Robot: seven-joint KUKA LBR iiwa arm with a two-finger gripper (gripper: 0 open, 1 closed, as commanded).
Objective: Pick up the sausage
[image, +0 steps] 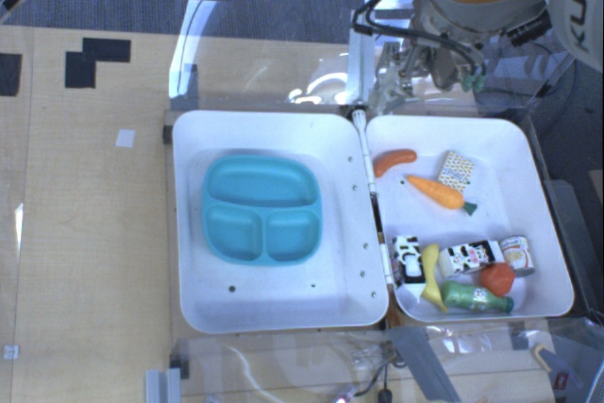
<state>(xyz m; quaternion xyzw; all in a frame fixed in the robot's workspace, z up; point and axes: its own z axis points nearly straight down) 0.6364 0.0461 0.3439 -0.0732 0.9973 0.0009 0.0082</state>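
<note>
Gripper (pixel 429 66) up over the far rim of the right bin (pixel 545 203), all bare metal and looping black cable, grip impossible to read from this angle. Below the orange band, hanging well apart from the sausage (pixel 394 161). Smooth, reddish, gently curved, lying free in the far left corner of that bin, just beside the seam between the two. Near it, a tapered orange carrot (pixel 441 193) with a green stub, and a small speckled box (pixel 457 170). Crowded along the near edge: a cow-print carton (pixel 408 260), a yellow banana (pixel 429 277), a green bottle (pixel 477 299), a round red tomato (pixel 497 278). Over in the left bin (pixel 189 203), a glossy blue plate (pixel 262 208), rounded, split into three compartments.
</note>
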